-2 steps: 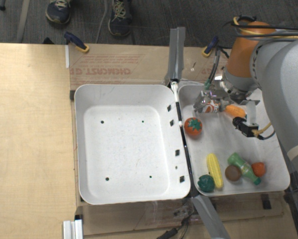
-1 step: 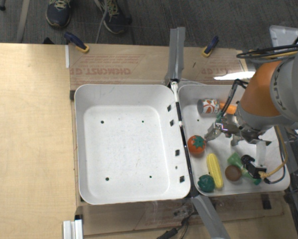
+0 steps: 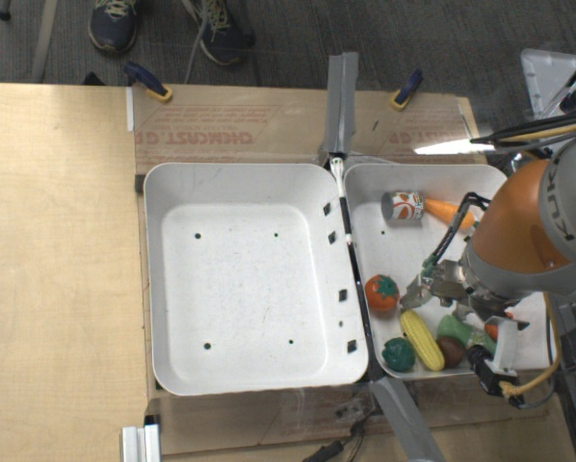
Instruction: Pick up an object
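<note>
The corn cob (image 3: 421, 340) sits packed among toys, so the gripper (image 3: 425, 285), its state unreadable, could snag neighbours.

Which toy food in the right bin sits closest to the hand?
The yellow corn cob. It lies just below the hand, while the tomato sits further left, and the can and carrot lie at the bin's far end.

Floor: dark grey ribbed carpet (image 3: 269, 27) along the top.
Bench: pale wooden tabletop (image 3: 52, 258), left.
Onlooker: dark laced sneakers (image 3: 115, 12) (two, standing on the carpet).
Underlay: brown printed cardboard sheet (image 3: 230, 128).
</note>
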You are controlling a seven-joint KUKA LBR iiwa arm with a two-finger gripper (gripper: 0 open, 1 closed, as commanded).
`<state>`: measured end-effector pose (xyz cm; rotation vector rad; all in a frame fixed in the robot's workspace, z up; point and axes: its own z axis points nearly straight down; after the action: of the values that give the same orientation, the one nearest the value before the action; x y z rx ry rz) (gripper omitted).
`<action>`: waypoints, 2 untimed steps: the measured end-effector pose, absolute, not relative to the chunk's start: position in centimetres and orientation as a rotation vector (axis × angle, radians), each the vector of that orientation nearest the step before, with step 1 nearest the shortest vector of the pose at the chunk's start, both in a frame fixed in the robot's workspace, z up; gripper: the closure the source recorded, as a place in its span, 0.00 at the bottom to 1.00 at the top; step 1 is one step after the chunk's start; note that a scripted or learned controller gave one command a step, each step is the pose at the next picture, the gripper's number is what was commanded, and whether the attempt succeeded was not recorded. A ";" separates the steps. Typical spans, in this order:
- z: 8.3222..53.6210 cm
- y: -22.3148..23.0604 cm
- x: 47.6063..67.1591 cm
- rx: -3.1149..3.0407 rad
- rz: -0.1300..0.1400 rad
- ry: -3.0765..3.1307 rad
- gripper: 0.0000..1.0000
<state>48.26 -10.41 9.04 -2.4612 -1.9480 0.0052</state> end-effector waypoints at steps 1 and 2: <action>9.1 -10.0 55.3 -2.403 0.004 -2.022 0.00; 9.1 -10.0 47.7 -2.261 0.003 -2.179 0.00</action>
<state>47.67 -10.03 9.09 -2.2608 -2.1794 0.0031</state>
